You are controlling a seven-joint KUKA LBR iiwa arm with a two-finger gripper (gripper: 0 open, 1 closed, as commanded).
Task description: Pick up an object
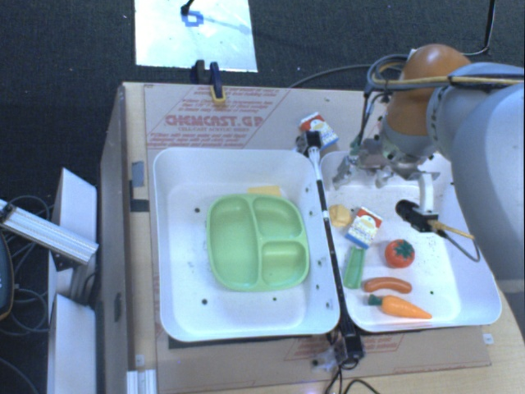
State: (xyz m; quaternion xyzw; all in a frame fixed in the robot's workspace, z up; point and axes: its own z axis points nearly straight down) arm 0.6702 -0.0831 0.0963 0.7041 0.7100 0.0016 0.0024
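The bench [205, 113] carries 2 white bins [184, 220] over dark carpet [66, 39]; the end effector [385, 171] hovers above the right bin, its grip state unclear.

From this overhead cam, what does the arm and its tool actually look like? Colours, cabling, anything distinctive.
The arm is a thick, rounded light-grey body with an orange dome-shaped band above the wrist. A bundle of dark cables loops beside that band and runs down toward the wrist. The tool is a smaller grey metallic assembly, too blurred here to make out markings or finer detail.
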